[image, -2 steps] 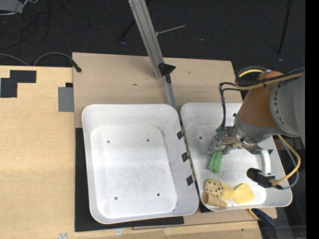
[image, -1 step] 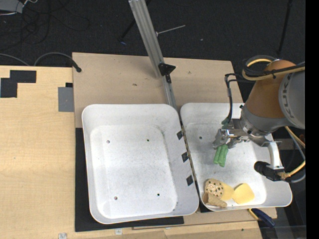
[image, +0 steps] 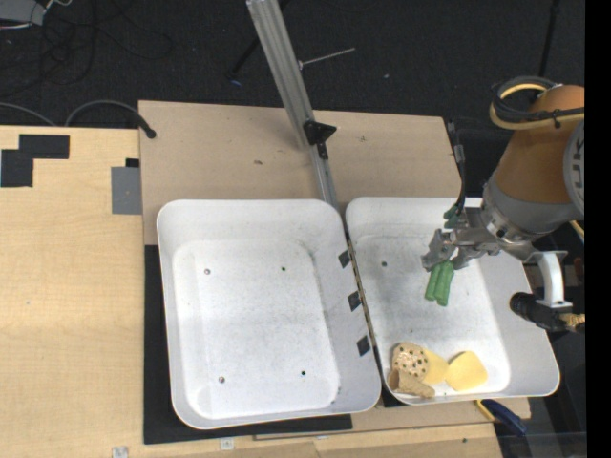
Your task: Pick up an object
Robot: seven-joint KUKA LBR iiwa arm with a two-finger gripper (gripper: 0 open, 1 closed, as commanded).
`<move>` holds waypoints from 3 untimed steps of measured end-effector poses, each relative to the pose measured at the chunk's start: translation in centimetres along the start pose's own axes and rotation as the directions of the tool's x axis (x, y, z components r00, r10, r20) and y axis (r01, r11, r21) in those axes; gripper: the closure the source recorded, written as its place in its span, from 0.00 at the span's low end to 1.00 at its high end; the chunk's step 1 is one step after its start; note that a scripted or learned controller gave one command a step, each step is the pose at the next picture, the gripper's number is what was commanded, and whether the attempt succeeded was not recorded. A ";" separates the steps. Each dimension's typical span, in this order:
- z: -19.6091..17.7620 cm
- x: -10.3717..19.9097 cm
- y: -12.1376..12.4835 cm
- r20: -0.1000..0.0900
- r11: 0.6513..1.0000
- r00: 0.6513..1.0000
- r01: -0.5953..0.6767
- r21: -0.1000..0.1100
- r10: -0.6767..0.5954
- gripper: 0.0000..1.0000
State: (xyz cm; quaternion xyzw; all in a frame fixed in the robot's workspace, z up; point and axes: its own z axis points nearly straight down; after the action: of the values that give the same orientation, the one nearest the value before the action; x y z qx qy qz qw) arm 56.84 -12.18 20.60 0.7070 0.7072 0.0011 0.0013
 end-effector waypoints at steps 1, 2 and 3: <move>-1.9 -0.1 0.0 -0.001 1.000 1.000 0.000 0.004 0.000 1.00; -1.2 4.2 1.8 -0.002 1.000 1.000 0.003 0.005 -0.003 1.00; -1.2 10.2 2.5 -0.002 1.000 1.000 0.005 0.005 -0.005 1.00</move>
State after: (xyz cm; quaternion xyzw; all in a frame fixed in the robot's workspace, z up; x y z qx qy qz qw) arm 59.33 -1.96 21.83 0.7054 0.7089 0.0001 -0.0014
